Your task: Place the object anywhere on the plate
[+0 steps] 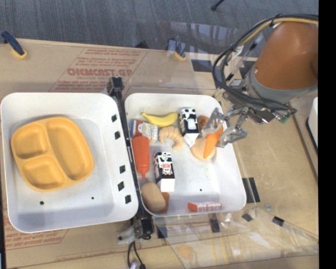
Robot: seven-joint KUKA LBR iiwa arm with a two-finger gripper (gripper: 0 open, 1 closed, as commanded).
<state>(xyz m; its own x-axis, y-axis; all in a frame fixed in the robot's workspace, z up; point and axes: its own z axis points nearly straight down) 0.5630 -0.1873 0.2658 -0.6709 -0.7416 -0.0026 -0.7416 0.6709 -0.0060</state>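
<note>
1. Sitting on grey carpet: a desk (280, 172) covered with brown cardboard printed in red lettering, with blue clamps (14, 45) gripping its far edge.
2. Lying side by side on the desk: a left white bin (61, 209) and a right white bin (227, 184), with a black strip joining them in the middle.
3. Resting in the left bin: a yellow three-compartment plate (50, 152), turned at a slight angle.
4. Reaching in from the right: the grey arm with its orange band (285, 49), cables looping beside the wrist.
5. Hanging over the far right part of the right bin: the hand (221, 132), fingers closing around an orange toy carrot (210, 144) that is sitting between them, tilted, its lower end over a pale round piece.
6. Lying in the right bin: a banana (161, 118), two small cow-print milk cartons (187, 120) (164, 170), a croissant (172, 135), a red sausage (140, 154), a brown potato (152, 196) and a small red-and-white box (204, 207) near the front wall.
7. Staying well apart from the plate: the carrot, over the other bin.
</note>
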